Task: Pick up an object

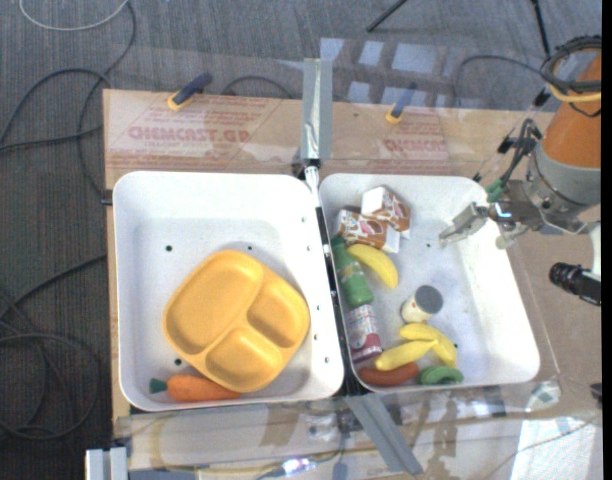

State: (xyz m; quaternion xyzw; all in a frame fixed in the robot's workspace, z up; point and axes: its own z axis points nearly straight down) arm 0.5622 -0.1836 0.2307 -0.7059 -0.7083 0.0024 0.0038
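We see the claw (476,223) over the upper right part of the right bin (506,353), hanging from the grey and orange arm (571,153) that comes in from the right. We cannot tell whether it is apart or together, and nothing shows between its tips.

Below it the right bin is crowded along its left and lower sides. A red and white snack packet (378,218) lies near the top, with a yellow banana (374,264) just below it, its long axis running from upper left to lower right. A green bottle (353,273) and a clear bottle with a red label (363,333) lie end to end along the left wall, both pointing up and down the view. A small grey disc (427,299) sits alone near the middle. At the lower edge we find a second yellow banana (431,340), a red pepper (391,375) and a green piece (442,375) huddled together.

In the left bin (146,218) a yellow divided plate (237,318) lies tilted, and an orange carrot (198,389) lies along the bottom wall, pointing left to right.
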